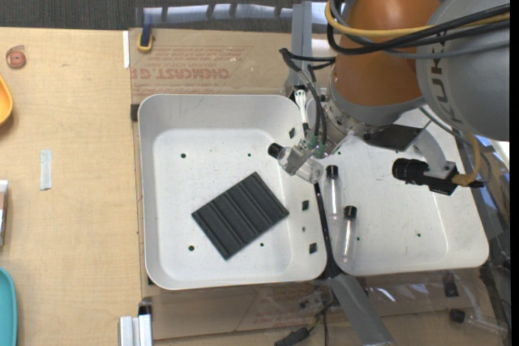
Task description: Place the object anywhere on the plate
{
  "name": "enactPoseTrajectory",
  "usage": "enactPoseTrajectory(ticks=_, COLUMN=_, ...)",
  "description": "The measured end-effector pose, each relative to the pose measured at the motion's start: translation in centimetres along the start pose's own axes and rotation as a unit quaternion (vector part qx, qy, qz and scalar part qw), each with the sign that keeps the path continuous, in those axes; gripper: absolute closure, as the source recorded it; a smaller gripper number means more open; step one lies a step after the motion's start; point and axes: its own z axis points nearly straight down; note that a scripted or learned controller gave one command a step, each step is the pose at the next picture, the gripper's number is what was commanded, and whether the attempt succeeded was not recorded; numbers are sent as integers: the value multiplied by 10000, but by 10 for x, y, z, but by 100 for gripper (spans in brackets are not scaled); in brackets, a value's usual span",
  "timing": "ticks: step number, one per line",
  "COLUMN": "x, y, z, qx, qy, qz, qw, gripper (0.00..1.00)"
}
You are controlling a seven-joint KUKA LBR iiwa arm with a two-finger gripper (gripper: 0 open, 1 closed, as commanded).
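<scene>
A dark grey ribbed plate (241, 215) lies flat and turned at an angle in the left bin (162, 198), toward its front. My gripper (298, 160) hangs over the wall between the two bins, up and to the right of the plate and apart from it. Its tip is small and partly hidden under the wrist. Two slim clear tubes with black caps lie in the right bin (438, 247) beside the dividing wall: one (332, 189) just below the gripper, the other (349, 229) nearer the front. Nothing rests on the plate.
The arm's orange band (381, 44) and grey body cover the back of the right bin. A black fitting with a yellow cable (422, 173) juts out over that bin. Cardboard (203, 65) lies behind the bins, and a wooden benchtop (65, 174) lies to the left.
</scene>
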Motion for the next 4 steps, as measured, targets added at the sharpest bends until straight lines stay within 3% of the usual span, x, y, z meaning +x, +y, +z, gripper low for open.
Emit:
enactPoseTrajectory(ticks=1, x=0, y=0, z=0, qx=-1, qy=-1, qz=0, qw=10000, gripper=0)
enactPoseTrajectory(ticks=2, x=44, y=76, z=-60, qx=-6, qy=-9, qz=42, qw=10000, gripper=0)
enactPoseTrajectory(ticks=3, x=16, y=143, z=-85, qx=-19, qy=-21, qz=-3264, qw=9452, gripper=0)
enactPoseTrajectory(ticks=4, x=15, y=143, z=-94, qx=-27, qy=-35, qz=-3259, qw=9454, gripper=100)
